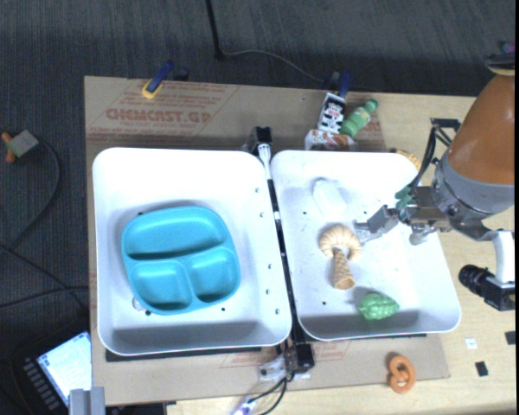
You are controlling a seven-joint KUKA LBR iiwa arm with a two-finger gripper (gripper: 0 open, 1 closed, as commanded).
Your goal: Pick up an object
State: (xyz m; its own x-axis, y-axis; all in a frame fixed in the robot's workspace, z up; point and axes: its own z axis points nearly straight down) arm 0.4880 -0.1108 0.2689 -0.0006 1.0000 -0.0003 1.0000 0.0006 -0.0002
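The right white bin holds a tan toy shaped like an ice-cream cone near its middle. A green crumpled toy lies by its front edge, and a pale see-through item lies toward the back. My gripper reaches in from the right and hovers low over the bin. It is just right of the tan cone's top and apart from it. Nothing shows held in it.
The left white bin holds a blue divided tray. Outside the bins, a green-and-white item lies on the bench behind the right bin, and an orange ring lies in front of it. A black clamp sits between the bins.
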